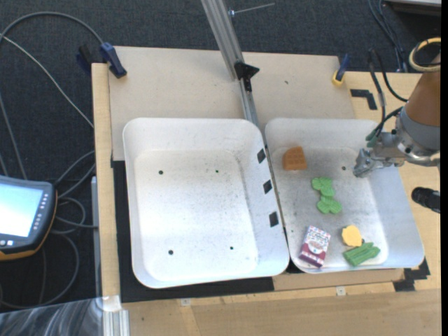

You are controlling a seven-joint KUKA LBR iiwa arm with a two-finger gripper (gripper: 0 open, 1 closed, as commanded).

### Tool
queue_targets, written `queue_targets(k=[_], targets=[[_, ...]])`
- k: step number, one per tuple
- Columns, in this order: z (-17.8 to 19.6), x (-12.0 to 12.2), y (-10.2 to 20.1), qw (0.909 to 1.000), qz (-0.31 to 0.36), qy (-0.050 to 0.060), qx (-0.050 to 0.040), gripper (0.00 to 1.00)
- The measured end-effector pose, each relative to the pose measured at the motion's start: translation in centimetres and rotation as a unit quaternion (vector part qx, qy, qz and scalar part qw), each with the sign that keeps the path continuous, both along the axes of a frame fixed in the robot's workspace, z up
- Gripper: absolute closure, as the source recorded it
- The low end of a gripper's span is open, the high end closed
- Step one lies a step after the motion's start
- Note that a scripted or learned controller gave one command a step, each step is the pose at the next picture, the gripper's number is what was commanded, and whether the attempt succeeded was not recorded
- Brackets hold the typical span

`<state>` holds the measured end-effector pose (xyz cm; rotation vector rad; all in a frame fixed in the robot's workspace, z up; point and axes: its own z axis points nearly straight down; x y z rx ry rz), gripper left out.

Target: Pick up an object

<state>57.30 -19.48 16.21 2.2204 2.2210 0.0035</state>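
My gripper (pixel 365 164) hangs over the upper right part of the right bin (pixel 392 208), at its right side, with nothing visible between its fingers. In that bin lie an orange block (pixel 295 158) at the upper left, a green figure-like piece (pixel 325 195) in the middle, a small pink-and-white packet (pixel 316 246) at the bottom, a yellow piece (pixel 351 235) and a green ridged piece (pixel 361 253) at the bottom right. The gripper is to the right of the orange block and above the green piece, touching none of them.
The left bin (pixel 196 201) sits beside the right one, speckled with dark marks. A metal pole (pixel 222 33) slants down to the seam between the bins. Blue clamps (pixel 113 58) hold the board's back corners. A tablet (pixel 21 212) lies at far left.
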Motion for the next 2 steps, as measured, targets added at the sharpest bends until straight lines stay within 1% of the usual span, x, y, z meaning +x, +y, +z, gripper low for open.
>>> queue_targets(k=[1,2], targets=[[4.74,0.52,0.72,1.0,0.001,-0.002,-0.0013,1.0],[5.15,0.6,0.75,1.0,0.001,0.0,-0.0008,1.0]])
